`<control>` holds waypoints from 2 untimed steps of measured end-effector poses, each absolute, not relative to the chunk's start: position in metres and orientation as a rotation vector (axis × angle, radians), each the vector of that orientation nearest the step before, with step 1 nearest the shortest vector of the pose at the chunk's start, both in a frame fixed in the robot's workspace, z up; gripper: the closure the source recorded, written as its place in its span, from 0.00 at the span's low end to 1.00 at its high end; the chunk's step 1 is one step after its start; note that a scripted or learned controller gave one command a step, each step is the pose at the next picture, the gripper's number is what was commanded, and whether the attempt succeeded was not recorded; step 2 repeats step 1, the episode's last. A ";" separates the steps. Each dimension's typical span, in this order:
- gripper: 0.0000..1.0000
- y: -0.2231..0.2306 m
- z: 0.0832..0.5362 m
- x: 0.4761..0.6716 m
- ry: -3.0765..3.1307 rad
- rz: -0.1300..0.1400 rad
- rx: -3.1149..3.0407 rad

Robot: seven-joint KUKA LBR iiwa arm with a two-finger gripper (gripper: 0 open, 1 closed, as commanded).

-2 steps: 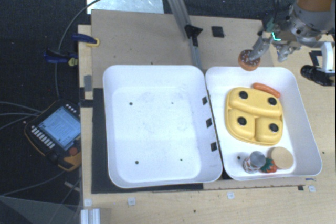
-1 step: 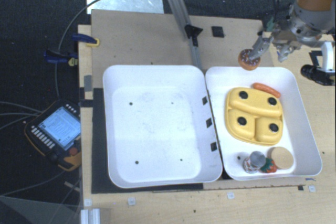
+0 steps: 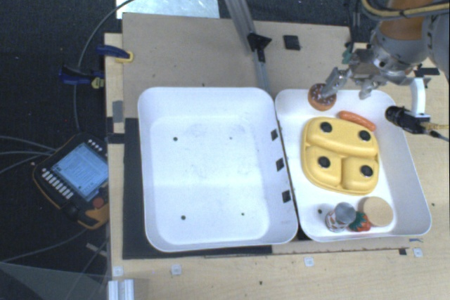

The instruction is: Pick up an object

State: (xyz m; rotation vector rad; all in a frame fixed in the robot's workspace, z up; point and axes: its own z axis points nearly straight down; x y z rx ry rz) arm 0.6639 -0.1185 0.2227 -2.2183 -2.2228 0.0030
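Note:
My gripper (image 3: 349,88) hangs open over the far edge of the right bin (image 3: 413,172), with nothing between its fingers. Its left finger (image 3: 335,82) sits just above and right of a small brown round object (image 3: 320,97) in the bin's far left corner. An orange sausage-shaped piece (image 3: 356,119) lies just below the gripper. A large yellow moulded block with dark dots (image 3: 341,154) fills the bin's middle. At the near end sit a grey can (image 3: 342,215), a tan disc (image 3: 377,211) and a small red and green item (image 3: 361,224).
The left bin (image 3: 207,165) stands beside the right one, joined to it by black clips (image 3: 280,164). A metal pole (image 3: 235,0) slants across the far bench. A teach pendant (image 3: 76,175) and cables lie on the floor at left.

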 end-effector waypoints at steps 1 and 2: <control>0.00 -0.119 0.181 0.666 -2.224 0.001 -2.220; 0.00 -0.119 0.181 0.666 -2.224 0.001 -2.220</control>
